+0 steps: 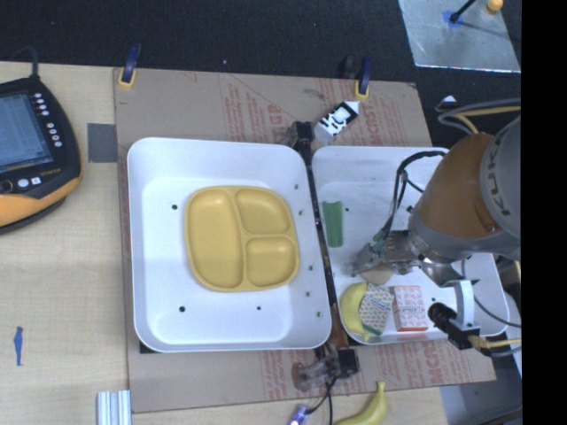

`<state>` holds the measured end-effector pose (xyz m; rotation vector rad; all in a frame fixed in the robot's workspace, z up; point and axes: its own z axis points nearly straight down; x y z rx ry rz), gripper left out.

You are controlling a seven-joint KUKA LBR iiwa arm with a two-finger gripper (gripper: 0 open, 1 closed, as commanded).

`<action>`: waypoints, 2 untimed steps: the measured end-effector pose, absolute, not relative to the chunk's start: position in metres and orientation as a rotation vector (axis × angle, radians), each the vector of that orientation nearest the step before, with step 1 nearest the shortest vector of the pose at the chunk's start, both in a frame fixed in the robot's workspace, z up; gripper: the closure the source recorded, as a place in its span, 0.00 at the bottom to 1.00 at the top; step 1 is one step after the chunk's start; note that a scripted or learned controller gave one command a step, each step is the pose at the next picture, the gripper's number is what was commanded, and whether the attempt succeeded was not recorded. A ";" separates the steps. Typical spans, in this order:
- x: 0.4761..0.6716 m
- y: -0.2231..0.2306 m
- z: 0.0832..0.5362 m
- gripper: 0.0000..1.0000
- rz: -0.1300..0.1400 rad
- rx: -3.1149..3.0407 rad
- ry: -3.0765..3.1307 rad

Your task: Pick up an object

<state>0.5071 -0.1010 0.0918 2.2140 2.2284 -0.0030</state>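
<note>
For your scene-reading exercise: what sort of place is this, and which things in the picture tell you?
Probably a robotics lab bench: a robot arm reaching over two white bins, a teach pendant beside them, and cardboard clamped to the bench.

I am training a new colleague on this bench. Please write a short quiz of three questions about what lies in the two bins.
1. True or false: the yellow plastic tray with three compartments lies in the left white bin.
2. Which bin holds the small green rectangular block? A) left B) right
3. Fill in: the red and white carton lies near the ____ edge of the right white bin.

Key: 1 true. 2 B. 3 bottom, beside the white patterned packet and the pale yellow round object.
</note>
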 end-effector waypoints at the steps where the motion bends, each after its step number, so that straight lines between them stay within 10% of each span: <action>1: 0.508 -0.102 0.102 1.00 -0.005 2.206 2.232; 2: 0.519 -0.031 0.192 1.00 0.000 2.217 2.229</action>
